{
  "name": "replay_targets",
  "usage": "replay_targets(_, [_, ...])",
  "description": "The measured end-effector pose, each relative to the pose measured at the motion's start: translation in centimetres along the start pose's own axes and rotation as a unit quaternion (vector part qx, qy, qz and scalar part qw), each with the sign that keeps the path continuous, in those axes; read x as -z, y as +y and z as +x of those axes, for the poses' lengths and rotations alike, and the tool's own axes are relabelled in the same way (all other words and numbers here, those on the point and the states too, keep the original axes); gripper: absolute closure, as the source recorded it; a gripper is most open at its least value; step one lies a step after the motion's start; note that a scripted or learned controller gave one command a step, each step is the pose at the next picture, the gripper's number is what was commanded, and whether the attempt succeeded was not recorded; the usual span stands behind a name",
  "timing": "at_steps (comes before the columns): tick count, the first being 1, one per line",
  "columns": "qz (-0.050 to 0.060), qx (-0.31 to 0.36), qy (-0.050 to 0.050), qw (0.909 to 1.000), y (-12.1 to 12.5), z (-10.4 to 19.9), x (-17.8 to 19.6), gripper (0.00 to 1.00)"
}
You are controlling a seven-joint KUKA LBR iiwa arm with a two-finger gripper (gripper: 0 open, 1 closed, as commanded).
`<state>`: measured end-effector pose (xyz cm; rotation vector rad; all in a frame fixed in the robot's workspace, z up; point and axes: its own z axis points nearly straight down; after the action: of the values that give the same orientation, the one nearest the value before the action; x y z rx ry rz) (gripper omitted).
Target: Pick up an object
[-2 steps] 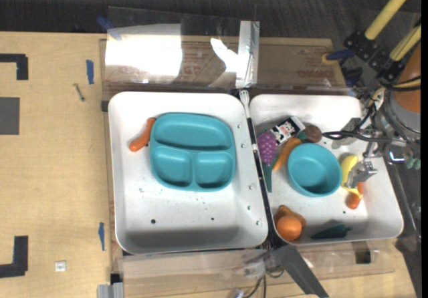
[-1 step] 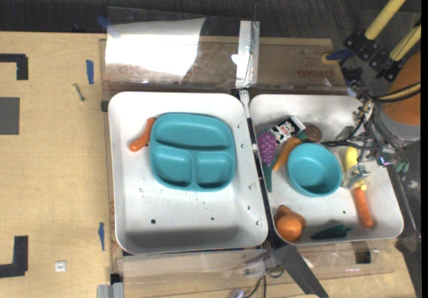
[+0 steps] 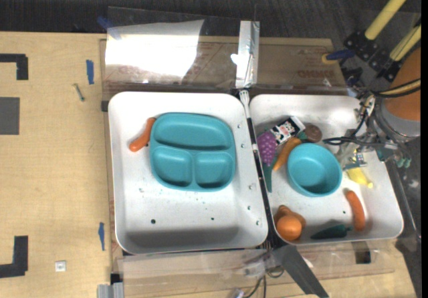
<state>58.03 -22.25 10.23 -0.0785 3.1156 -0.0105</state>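
Observation:
The right bin (image 3: 391, 220) holds a teal bowl (image 3: 313, 169) in its middle. Around the bowl lie purple grapes (image 3: 267, 145), a carrot (image 3: 285, 152), a black-and-white toy (image 3: 286, 130), a small brown piece (image 3: 312, 133), a yellow piece (image 3: 359, 177), an orange sausage (image 3: 356, 209), an orange fruit (image 3: 289, 226) and a dark green piece (image 3: 331, 230). My gripper (image 3: 363, 147) hangs low over the bin's right side, just right of the bowl and above the yellow piece, partly hidden by cables. Nothing shows between its fingers.
The left bin (image 3: 130, 210) carries a teal divided plate (image 3: 192, 150) with an orange sausage-shaped toy (image 3: 140, 137) at its left edge. A metal divider (image 3: 246, 56) stands behind the bins. The grey arm with its orange band (image 3: 408, 89) fills the right edge.

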Motion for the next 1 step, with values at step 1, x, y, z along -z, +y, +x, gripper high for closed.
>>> replay_targets(1, [-0.002,-0.052,0.005,0.9986,2.79,-4.99,11.68,1.0])
